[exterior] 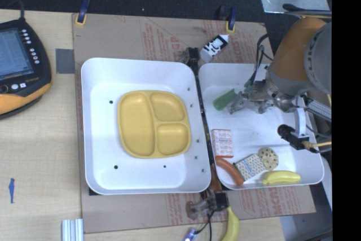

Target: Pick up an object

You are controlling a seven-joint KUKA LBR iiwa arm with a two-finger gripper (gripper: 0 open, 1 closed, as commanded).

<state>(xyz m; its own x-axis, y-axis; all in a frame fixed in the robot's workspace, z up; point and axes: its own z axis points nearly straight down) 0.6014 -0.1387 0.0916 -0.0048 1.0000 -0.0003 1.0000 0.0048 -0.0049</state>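
Green object (pixel 224 99) just left of the pincer (pixel 246 106), right bin (pixel 248 73).

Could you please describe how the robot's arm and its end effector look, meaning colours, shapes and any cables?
The arm is thick and rounded, grey with a broad orange band above the wrist. The end effector is a small grey metal assembly with thin parts. Thin dark cables run along the wrist. No markings are legible.

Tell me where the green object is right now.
The green object lies in the right bin, near its upper left corner, just left of the gripper and above the pink packet.
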